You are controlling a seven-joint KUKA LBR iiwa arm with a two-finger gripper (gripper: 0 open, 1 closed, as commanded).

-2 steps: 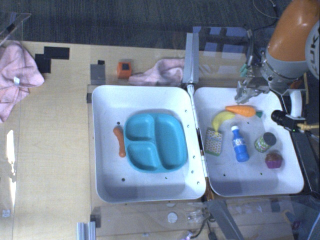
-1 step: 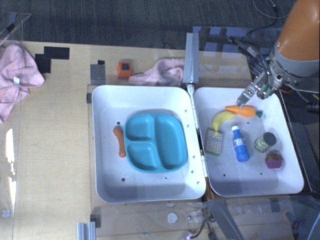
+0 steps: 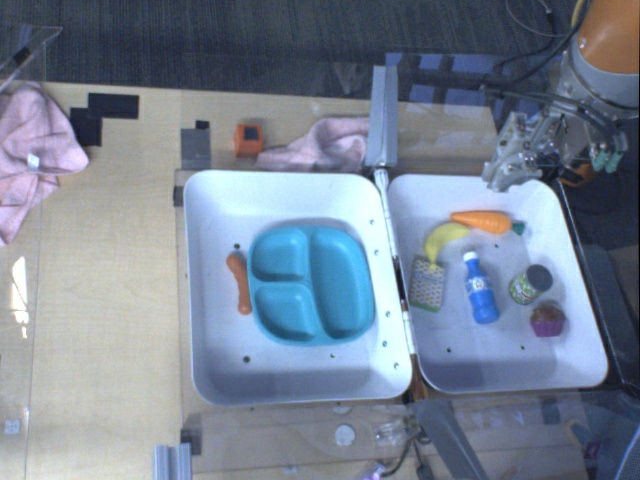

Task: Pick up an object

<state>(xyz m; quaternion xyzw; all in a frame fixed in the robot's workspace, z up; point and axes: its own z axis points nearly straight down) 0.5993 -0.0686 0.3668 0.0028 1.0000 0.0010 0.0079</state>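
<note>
The right bin (image 3: 585,353) holds an orange carrot (image 3: 482,222), a yellow banana (image 3: 444,238), a blue bottle (image 3: 480,287), a grey-green sponge (image 3: 427,285), a small green can (image 3: 528,284) and a purple berry-like piece (image 3: 547,319). My gripper (image 3: 506,169) hangs over the bin's far rim, above and slightly right of the carrot. Nothing is between its fingers. In the left bin (image 3: 215,368) lie a blue divided plate (image 3: 310,283) and an orange sausage-shaped piece (image 3: 239,281).
A pink cloth (image 3: 322,146) lies behind the left bin next to a small orange block (image 3: 249,137). Another pink cloth (image 3: 35,153) hangs at the far left. A grey post (image 3: 380,118) stands between the bins at the back. Cables (image 3: 530,28) trail behind the arm.
</note>
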